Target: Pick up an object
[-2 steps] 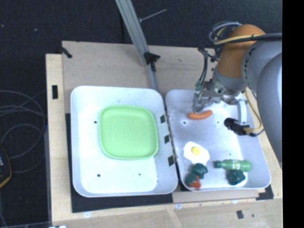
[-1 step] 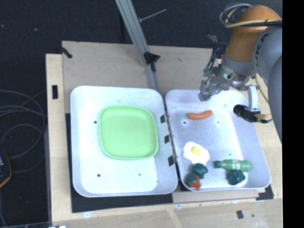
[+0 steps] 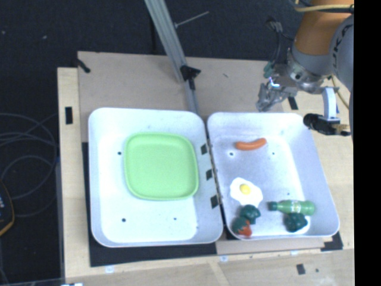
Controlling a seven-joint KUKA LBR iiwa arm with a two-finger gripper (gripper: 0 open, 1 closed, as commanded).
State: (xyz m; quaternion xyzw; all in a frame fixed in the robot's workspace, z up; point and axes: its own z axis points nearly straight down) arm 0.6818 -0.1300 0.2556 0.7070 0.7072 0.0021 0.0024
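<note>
While my gripper (image 3: 269, 97) hangs just above the far rim of the right bin (image 3: 315, 159), it carries nothing, and whether it is spread or pressed together I cannot tell at this blur. Candidates lie below: a sausage (image 3: 250, 143), fried egg (image 3: 245, 190), green bottle (image 3: 293, 207) and broccoli (image 3: 249, 213). Something red beside the broccoli is partly hidden. A green plate (image 3: 161, 165) fills the left bin (image 3: 104, 177).

One fixed overhead camera, slanted down on both bins (image 3: 202, 159) from mid-distance.
</note>
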